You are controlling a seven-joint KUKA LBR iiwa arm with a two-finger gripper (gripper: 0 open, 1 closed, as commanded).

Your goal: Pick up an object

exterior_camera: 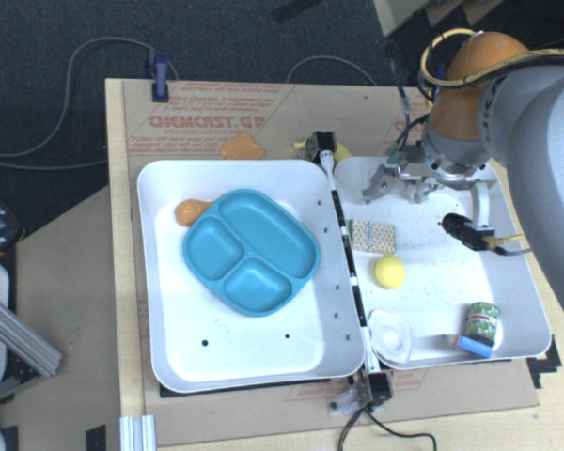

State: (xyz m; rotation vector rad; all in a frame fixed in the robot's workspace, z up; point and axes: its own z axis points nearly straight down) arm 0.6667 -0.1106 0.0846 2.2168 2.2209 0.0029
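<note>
there, bench board (207, 120) print reads roughly "chemcast gp"; green can (483, 321) label unreadable.

Dark blue-grey carpet floor (94, 17) with a loose black cable (66, 83) around a cardboard-topped bench (207, 111).

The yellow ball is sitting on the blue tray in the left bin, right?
No. The camera view shows the yellow ball lying on the floor of the right bin, apart from the blue tray, which is in the left bin.
</note>
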